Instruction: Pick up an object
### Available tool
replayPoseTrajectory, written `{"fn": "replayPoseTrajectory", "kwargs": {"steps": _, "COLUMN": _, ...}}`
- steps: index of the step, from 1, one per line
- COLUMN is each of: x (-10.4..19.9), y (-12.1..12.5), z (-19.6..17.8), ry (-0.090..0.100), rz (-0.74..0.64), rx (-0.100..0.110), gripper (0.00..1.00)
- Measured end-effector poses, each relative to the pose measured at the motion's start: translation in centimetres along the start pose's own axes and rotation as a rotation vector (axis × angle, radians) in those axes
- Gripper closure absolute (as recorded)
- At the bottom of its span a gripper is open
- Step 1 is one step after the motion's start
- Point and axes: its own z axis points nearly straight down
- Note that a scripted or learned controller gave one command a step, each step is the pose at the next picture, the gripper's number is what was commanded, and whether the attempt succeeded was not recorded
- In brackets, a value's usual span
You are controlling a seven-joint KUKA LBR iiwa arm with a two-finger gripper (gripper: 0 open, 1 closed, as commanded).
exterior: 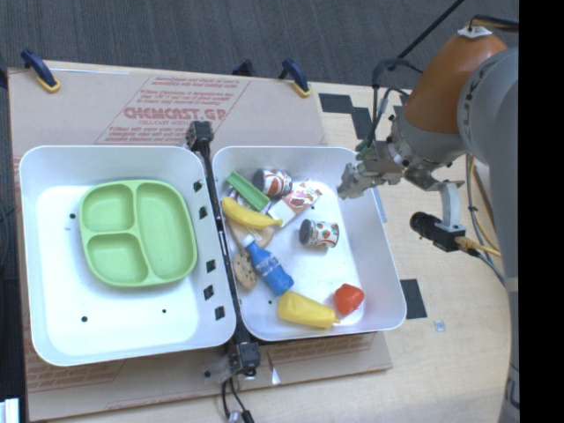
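Two white bins sit side by side. The left bin (44,324) holds a green divided plate (138,232). The right bin (374,263) holds small objects: a banana (249,214) near its left edge, a red pepper (349,299) at its front right corner. The gripper (359,180) hangs at the back right rim; I cannot tell its finger state. Best descend squarely over one isolated item.

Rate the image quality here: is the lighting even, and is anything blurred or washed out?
Camera view: lighting soft and even, shadows faint; the right bin floor looks bright but the blue bottle and banana stay readable; the green plate is crisp; the gripper at the bin's rim looks slightly soft, detail hard to resolve.
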Motion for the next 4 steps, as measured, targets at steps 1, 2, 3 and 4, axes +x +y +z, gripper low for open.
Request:
{"fn": "replayPoseTrajectory", "kwargs": {"steps": 1, "x": 2.2, "y": -7.2, "z": 1.4, "ry": 0.000, "rz": -0.001, "rx": 0.001, "gripper": 1.00}}
{"fn": "replayPoseTrajectory", "kwargs": {"steps": 2, "x": -1.0, "y": -3.2, "z": 2.9, "ry": -0.001, "rz": 0.000, "rx": -0.001, "gripper": 1.00}}
{"fn": "replayPoseTrajectory", "kwargs": {"steps": 3, "x": -0.9, "y": -4.0, "z": 6.5, "ry": 0.000, "rz": -0.001, "rx": 0.001, "gripper": 1.00}}
{"fn": "replayPoseTrajectory", "kwargs": {"steps": 4, "x": -1.0, "y": -0.4, "z": 4.3, "ry": 0.000, "rz": -0.001, "rx": -0.003, "gripper": 1.00}}
